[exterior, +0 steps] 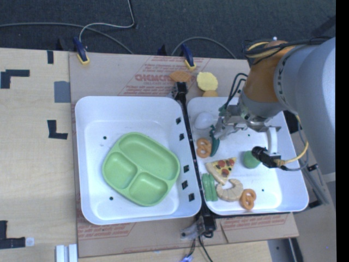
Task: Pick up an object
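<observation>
My gripper (217, 132) is low in the right bin (289, 201), near its left wall. Just below its tip lie a small dark green piece (214, 145) and a pretzel (203, 147). A white rounded object (202, 119) sits up and left of it. Further toward the front lie a pizza slice (221, 169), a green block (210, 188), a beige crescent (232, 190) and a second pretzel (248, 198). A green ball (250, 159) rests to the right, under the arm's cable.
The left bin (90, 119) holds a green divided plate (140, 169). A yellow piece (207, 82) and a brown piece (181, 76) lie on the cardboard behind the bins. The arm's bulk (305, 91) covers the right bin's far right corner.
</observation>
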Controlling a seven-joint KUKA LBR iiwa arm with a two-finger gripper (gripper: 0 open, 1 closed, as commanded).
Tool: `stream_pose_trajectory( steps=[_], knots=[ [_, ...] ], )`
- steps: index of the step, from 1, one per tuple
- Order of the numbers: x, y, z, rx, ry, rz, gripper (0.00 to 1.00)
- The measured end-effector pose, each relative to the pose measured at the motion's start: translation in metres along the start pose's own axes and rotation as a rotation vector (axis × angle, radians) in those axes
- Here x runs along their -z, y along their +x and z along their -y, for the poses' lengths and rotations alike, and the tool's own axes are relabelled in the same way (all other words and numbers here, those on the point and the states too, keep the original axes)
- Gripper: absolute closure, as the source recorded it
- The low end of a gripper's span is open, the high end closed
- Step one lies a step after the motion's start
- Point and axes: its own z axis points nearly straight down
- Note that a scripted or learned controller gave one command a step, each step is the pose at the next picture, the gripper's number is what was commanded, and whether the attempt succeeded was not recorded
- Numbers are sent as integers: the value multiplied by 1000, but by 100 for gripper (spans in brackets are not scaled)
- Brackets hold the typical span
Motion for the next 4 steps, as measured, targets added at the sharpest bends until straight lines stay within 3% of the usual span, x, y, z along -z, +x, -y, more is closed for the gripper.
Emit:
stream_pose_trajectory(
  steps=[1,2,3,4],
  knots=[
    [0,0,0,0,0,0,0],
    [-26,-12,57,-1,-14,0,0],
    [-29,4,-16,0,-7,3,0],
    [-29,-7,51,-1,-6,2,0]
  ],
)
